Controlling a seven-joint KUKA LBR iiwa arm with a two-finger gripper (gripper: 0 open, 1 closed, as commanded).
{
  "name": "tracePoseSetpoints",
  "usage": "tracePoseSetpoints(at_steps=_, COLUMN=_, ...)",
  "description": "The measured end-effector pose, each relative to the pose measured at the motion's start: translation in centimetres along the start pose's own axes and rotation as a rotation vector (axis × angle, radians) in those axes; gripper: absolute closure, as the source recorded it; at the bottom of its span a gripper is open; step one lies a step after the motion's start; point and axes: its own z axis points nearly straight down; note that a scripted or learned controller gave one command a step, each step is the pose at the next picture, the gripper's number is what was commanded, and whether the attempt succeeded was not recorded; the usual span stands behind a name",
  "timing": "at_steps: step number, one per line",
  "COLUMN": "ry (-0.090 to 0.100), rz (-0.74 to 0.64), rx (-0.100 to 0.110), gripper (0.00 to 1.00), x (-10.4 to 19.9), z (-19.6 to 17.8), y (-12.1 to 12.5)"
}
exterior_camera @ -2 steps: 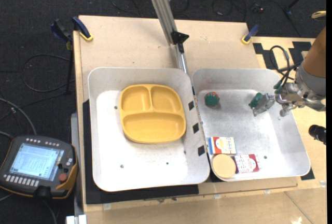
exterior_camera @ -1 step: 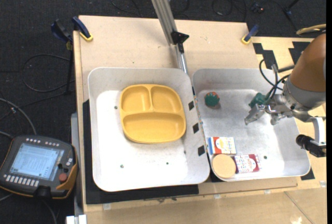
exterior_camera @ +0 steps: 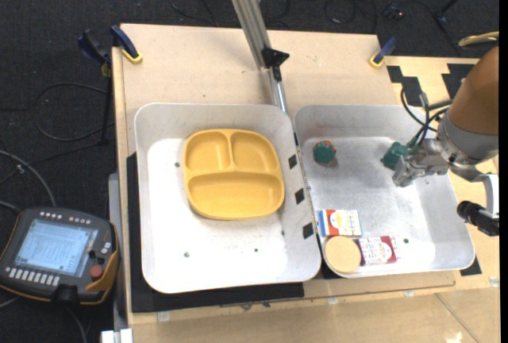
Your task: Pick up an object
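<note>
— White plastic is seen twice on the bench (exterior_camera: 333, 55): two shallow bins side by side. What is carried by the left bin (exterior_camera: 159, 198)?

— A yellow divided plate (exterior_camera: 234, 173) is laid in its middle, nearer the far edge than the near one.

— And the right bin (exterior_camera: 444, 250)?

— A small green and red object (exterior_camera: 324, 152) is found near its far left corner. Along the near edge, close to the near left corner, a small printed carton (exterior_camera: 338, 221) is laid, a round tan disc (exterior_camera: 344, 253) is set just in front of it, and a red and white box (exterior_camera: 377, 251) is laid just beside the disc, touching or nearly so.

— Where is the gripper (exterior_camera: 405, 172) placed?

— It is held low over the right bin, toward its far right corner, at the end of the grey arm (exterior_camera: 476, 123) reaching in from the right. A teal piece (exterior_camera: 394, 154) is seen at its far side; whether it is a separate thing or part of the tool cannot be told.

— Is anything pinched?

— That cannot be told: the fingertips are blurred against the bin floor, so spread or pressed together cannot be judged.

— How do the objects lie relative to it?

— The green and red object is well apart to its left, at about the same depth in the bin. The carton, disc and box are apart from it toward the near edge.
</note>
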Motion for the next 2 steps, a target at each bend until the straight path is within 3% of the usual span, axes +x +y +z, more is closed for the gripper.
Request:
tracePoseSetpoints(at_steps=1, ry=-0.001, rz=-0.002, rx=-0.003, gripper=1.0, x=0.2, z=-6.1, y=-0.5)
tracePoseSetpoints(at_steps=2, ry=0.0, rz=-0.002, rx=-0.001, gripper=1.0, x=0.2, z=-7.7, y=-0.4)
